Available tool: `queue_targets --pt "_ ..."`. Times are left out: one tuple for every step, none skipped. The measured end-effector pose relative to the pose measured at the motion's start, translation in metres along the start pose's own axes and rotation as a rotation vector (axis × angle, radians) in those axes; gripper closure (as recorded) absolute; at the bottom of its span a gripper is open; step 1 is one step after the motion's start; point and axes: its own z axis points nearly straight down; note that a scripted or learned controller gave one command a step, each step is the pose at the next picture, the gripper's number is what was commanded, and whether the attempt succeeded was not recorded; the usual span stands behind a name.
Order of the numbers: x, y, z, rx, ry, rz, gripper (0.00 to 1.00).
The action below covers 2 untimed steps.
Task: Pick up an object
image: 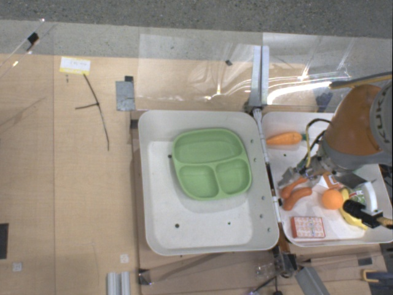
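Note:
My gripper (309, 167) hangs low in the right bin (319, 237), under the grey arm with its orange band (355, 120). It is right above the upper end of a reddish-orange sausage (295, 194) that lies on the bin floor. An orange carrot (284, 139) lies at the bin's far left. To the gripper's right sit an orange ball-shaped fruit (332, 198) and a yellow banana (354, 214). A small red-and-white box (307, 227) lies near the bin's front edge. The arm hides the bin's far right part.
The left bin (159, 226) holds a green divided plate (212, 163) with three compartments. A metal divider post (260, 78) stands between the bins at the back. Clear plastic sheeting lies behind both bins. The bare wooden bench (61, 183) stretches to the left.

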Motion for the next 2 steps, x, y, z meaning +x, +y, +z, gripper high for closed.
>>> queue_targets --pt "-0.0017 0.0017 -0.0124 -0.006 -0.003 0.002 1.0" --pt "-0.0017 0.0017 -0.0124 -0.007 -0.003 0.001 0.0"
